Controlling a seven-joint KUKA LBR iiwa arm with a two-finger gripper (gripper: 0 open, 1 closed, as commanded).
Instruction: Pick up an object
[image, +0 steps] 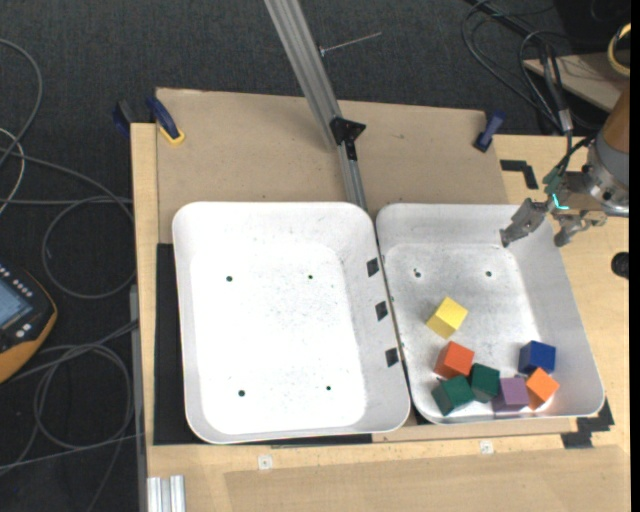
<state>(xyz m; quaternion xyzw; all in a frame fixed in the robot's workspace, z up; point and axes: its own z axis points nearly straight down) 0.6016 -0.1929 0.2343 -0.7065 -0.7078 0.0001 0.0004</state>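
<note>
The arm (618, 150) comes in from the right edge of the view, with just its last stretch and wrist visible, grey with a trace of orange at the very top right. It hangs over the far right corner of the right bin (560, 270), above the rim rather than down inside. The gripper (545, 228) points down and towards the left, its two dark grey fingers (518, 226) spread apart with a clear gap between them, one reaching over the bin's far right corner and the other just behind the rim. A small green-lit spot glows on the wrist body above the fingers. Nothing sits between the fingers.
</note>
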